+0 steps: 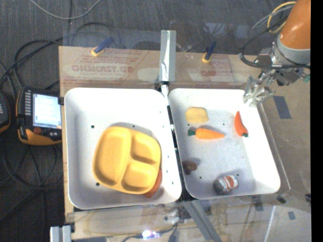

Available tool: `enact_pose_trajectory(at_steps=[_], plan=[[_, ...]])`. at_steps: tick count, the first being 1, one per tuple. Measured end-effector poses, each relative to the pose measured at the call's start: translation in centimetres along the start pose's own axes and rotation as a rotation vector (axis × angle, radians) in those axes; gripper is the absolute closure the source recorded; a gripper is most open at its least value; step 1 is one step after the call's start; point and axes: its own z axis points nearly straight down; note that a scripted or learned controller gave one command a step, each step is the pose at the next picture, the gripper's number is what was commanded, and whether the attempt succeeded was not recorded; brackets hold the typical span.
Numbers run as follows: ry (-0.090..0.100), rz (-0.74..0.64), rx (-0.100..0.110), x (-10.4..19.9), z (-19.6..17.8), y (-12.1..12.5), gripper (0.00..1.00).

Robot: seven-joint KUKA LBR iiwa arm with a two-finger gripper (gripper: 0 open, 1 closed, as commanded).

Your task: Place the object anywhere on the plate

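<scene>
The gripper (pixel 256 92) hovers over the far right rim of the right bin (pixel 270 153), its jaws spread and holding nothing; the carrot (pixel 208 133) lies inside, the yellow plate (pixel 127 159) in the left bin (pixel 81 130)

The arm (pixel 298 24) is cut off by the top and right edges above the right bin (pixel 272 155), so just its orange band and wrist show. The gripper (pixel 257 92), over that bin's far right corner, is too small and blurred to tell how its fingers stand. In the left bin (pixel 75 135), an orange-red thing (pixel 156 183) lies mostly hidden under the yellow plate (pixel 127 159); its shape cannot be told. Near the right bin's front wall, a can (pixel 225 184) has a label too blurred to read. A small brown lump (pixel 190 166) by the same bin's left wall is too small to identify.
</scene>
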Motion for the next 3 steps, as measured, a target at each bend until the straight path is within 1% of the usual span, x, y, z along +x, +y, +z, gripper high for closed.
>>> enact_pose_trajectory(at_steps=[1,2,3], plan=[[-0.001,-0.342,-0.002,0.0,-0.3,0.0,1.0],[0.0,-0.545,-0.004,-7.4,0.2,6.7,1.0],[0.002,-0.65,-0.004,-3.5,1.7,3.3,1.0]])
